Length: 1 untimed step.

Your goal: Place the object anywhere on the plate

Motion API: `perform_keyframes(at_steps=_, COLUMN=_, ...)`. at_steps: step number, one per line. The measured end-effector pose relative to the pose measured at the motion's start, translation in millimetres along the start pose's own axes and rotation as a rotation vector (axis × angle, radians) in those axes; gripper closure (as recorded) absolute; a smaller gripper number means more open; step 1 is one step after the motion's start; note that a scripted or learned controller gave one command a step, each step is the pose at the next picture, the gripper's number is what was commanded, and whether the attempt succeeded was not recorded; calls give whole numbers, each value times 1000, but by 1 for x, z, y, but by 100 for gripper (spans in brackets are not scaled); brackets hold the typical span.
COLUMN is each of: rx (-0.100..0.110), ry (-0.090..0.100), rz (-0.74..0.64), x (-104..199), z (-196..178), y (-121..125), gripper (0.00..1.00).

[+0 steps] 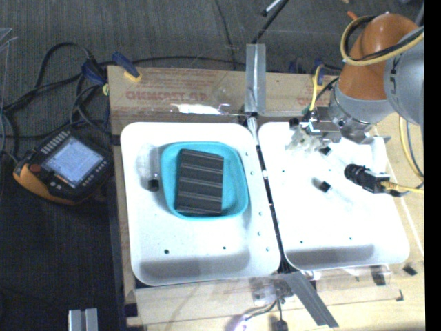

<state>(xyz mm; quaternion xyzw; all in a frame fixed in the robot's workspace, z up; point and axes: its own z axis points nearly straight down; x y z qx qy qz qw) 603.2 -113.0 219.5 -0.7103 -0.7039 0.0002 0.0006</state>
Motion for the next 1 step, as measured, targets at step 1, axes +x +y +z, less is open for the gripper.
perform_keyframes(at_steps=1, rx=0, ry=0, rz=0, x=0, z=0, y=0, gripper=0)
